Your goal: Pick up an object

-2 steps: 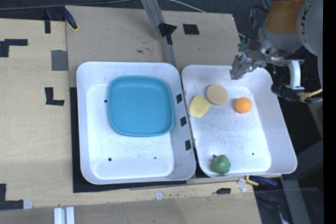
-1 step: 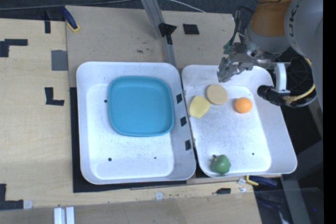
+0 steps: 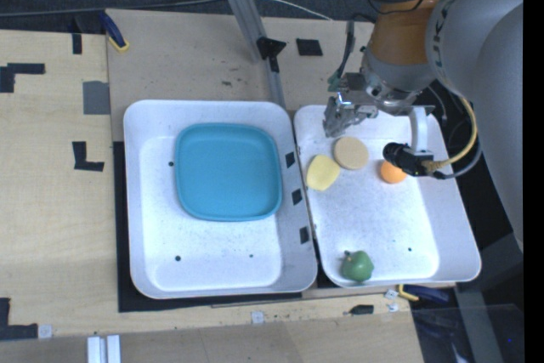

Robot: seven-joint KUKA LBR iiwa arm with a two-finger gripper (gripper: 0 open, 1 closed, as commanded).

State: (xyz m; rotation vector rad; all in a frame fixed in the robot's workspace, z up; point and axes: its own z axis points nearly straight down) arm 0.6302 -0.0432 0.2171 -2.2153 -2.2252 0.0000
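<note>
Four objects sit in the right bin (image 3: 442, 255); the gripper (image 3: 338, 121) hangs at its far-left corner, empty, jaw state unclear, risking hitting the beige disc (image 3: 350, 153) or wall

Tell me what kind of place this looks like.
Probably a robotics lab test bench: a wooden bench marked with black tape holds two white bins, one bearing a blue plate, the other toy food such as a green pepper, beneath a gripper.

Right bin (image 3: 442, 259) middle open — yellow piece (image 3: 322, 173), tan disc (image 3: 350, 153), orange ball (image 3: 392, 172) seemingly crowd far end.
</note>
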